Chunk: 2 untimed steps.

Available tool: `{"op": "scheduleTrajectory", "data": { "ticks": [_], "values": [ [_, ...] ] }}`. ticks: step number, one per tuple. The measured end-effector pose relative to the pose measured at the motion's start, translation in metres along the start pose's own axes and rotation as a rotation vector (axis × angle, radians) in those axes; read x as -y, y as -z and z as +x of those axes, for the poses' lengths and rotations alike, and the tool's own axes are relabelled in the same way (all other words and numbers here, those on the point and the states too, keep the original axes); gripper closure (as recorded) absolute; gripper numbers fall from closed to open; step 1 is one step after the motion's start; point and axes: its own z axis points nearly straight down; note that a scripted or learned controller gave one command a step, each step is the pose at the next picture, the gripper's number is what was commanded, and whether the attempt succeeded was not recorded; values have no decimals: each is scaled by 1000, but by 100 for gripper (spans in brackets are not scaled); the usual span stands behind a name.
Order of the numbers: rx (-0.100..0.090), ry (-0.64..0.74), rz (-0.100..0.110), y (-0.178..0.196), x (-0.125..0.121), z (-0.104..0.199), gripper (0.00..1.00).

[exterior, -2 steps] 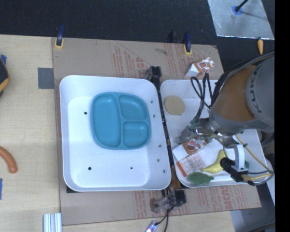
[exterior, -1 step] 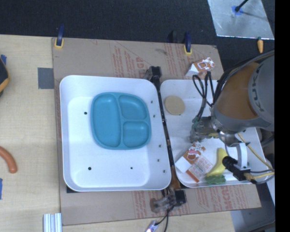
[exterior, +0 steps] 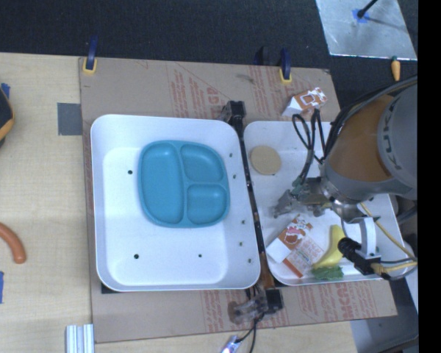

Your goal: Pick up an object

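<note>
Positioning the Pincer Over the Right Bin

Check first where the pincer (exterior: 298, 197) sits: it is low over the middle of the right bin (exterior: 275, 132), reaching in from the right side of the camera view. Its tip is a dark, blurred cluster, and you cannot tell whether it is spread, pressed together, or pinching anything. Treat no object as held.

Locate the candidate objects relative to the pincer:

1. The printed packet (exterior: 295, 241) lies just below the pincer in the camera view, toward the near edge of the bin. Its long axis runs at a slant, from upper right to lower left.
2. The banana (exterior: 332, 247) lies beside the packet on its right, partly under the arm's cabling, with a green item (exterior: 326, 273) at its lower end.
3. The round tan disc (exterior: 264, 160) lies up and to the left of the pincer, near the bin's far left corner.

Judge the packet as the nearest target; the coming move would likely be a short shift toward the near edge.

Note the arm's pose: the grey body with its orange band (exterior: 356, 142) leans over the right bin's right half, wrist pointing left and down.

Disregard the left bin (exterior: 114, 259), which carries a blue divided plate (exterior: 182, 182), and the sausage (exterior: 9, 241) lying on the surface well to the left.
</note>
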Motion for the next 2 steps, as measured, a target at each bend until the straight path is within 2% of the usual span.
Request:
{"op": "scheduleTrajectory", "data": {
  "ticks": [1,2],
  "values": [
    [-1,-3,-5,12,-86,-42,0],
    [-2,-4,-4,89,-5,-59,0]
  ]
}}
